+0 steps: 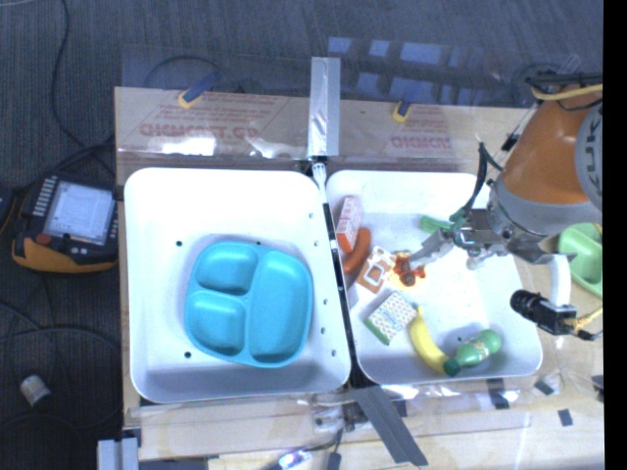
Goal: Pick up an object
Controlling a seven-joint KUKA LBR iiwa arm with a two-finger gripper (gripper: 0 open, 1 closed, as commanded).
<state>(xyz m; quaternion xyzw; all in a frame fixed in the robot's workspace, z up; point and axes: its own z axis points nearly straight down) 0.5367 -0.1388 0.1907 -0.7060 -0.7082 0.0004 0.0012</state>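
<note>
The arm is being reached into the right bin from the right, and the gripper is being hung low over the small orange-and-white toy near that bin's middle; whether anything is being gripped cannot be told, the tip being too small and blurred against the clutter. Taking the toy as landmark, a banana is lying below it toward the bin's near wall, a chequered green-white block just below, a green bottle-like object beyond the banana, and a red sausage-shaped piece just to its left. The toy is being judged light, rigid and slightly slick, best taken across its narrow middle. A blue divided plate is resting in the left bin.
</note>
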